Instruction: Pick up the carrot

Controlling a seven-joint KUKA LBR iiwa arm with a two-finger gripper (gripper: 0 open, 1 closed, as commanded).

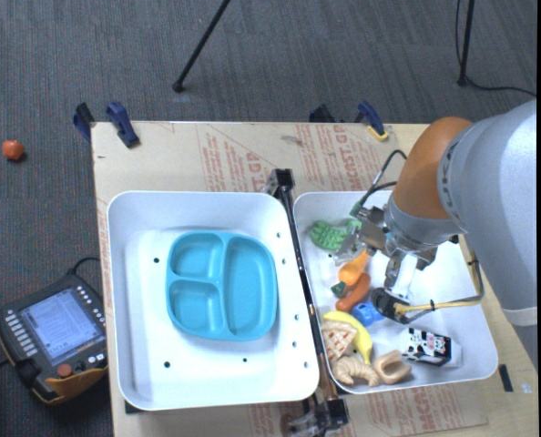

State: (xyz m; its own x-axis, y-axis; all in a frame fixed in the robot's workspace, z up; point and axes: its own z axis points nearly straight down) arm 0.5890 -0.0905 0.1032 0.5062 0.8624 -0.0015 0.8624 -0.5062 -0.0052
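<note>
The orange carrot (352, 270) lies in the right bin (471, 353), near its left wall, pointing up and to the right. My gripper (369, 247) hangs right over the carrot's upper end, close to it or touching it; the wrist hides the contact. A red-orange piece with a green end (353, 292) lies just below the carrot, against it.
The right bin also holds a green toy (325, 235), a blue piece (367, 314), a banana (354, 331), a waffle (337, 341), a croissant (353, 370), a tan piece (392, 367) and a black-and-white carton (428, 346). A blue divided plate (222, 285) sits in the left bin (134, 353).
</note>
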